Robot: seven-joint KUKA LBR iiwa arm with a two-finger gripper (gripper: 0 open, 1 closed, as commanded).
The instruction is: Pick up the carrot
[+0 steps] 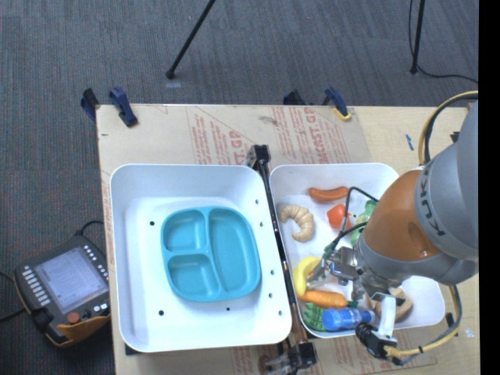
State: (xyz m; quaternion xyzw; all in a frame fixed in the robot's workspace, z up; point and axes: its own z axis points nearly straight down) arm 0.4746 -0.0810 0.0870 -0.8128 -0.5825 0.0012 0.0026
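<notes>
The carrot [325, 297] is an orange tapered piece lying nearly level near the front of the right bin [383, 172]. It sits between a yellow banana [305, 272] and a blue bottle [344, 319]. My gripper [341, 268] hangs low over the bin, just behind the carrot and close to its thick end. The carrot still rests among the other items, and I see nothing held. The orange wrist band [394, 225] and grey arm cover the bin's right half.
The right bin also holds a croissant [298, 220], a red-orange sausage [328, 194], a red piece [337, 216], green pieces [312, 316] and a ring-shaped pastry [397, 308]. The left bin [133, 209] holds a blue divided plate [211, 253]. A pendant [62, 287] lies off the bench at left.
</notes>
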